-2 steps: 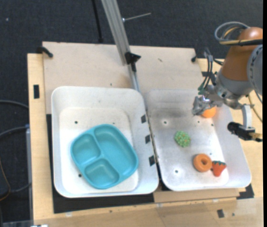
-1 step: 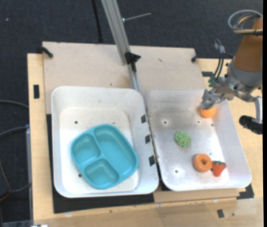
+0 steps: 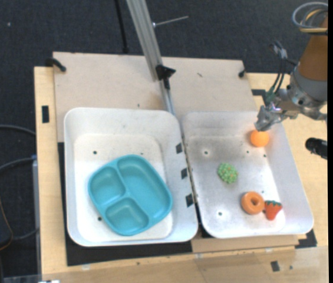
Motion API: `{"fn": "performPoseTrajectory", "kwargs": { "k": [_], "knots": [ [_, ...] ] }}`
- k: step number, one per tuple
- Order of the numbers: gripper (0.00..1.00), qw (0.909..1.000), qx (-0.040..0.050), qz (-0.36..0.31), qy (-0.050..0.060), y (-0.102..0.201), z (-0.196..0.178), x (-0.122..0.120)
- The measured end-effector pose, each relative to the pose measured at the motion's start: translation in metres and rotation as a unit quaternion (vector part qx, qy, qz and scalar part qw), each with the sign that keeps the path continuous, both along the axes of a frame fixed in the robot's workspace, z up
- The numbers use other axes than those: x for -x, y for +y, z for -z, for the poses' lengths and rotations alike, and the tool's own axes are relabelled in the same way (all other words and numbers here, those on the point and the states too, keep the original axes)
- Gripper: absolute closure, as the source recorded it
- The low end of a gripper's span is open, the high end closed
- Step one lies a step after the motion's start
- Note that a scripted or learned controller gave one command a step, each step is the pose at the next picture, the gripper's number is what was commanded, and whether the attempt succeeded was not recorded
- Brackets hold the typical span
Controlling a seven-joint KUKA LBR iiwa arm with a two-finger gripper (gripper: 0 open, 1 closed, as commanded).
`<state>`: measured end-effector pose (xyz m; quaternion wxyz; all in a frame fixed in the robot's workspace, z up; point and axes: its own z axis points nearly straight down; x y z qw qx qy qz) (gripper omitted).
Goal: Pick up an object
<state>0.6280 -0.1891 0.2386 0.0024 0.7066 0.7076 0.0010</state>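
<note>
In the right bin (image 3: 213, 128) lie an orange ball (image 3: 260, 138) at the far right corner, a green bumpy piece (image 3: 227, 173) in the middle, an orange ring (image 3: 252, 203) and a small red strawberry-like piece (image 3: 272, 209) at the near right. My gripper (image 3: 264, 121) hangs at the bin's far right edge, just above and behind the orange ball. Nothing shows between its tips.
The left bin (image 3: 78, 128) holds a teal divided plate (image 3: 129, 194). A slanted metal pole (image 3: 145, 31) rises behind the bins. Black clips (image 3: 184, 173) sit along the seam between the bins. The arm's orange band (image 3: 313, 58) is at the right edge.
</note>
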Motion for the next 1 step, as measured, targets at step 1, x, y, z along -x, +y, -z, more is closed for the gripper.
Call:
{"fn": "performPoseTrajectory", "kwargs": {
  "k": [1],
  "knots": [
    [1.00,1.0000,-0.0016,-0.003,0.001,0.0566,-0.0083,0.0048]
  ]
}}
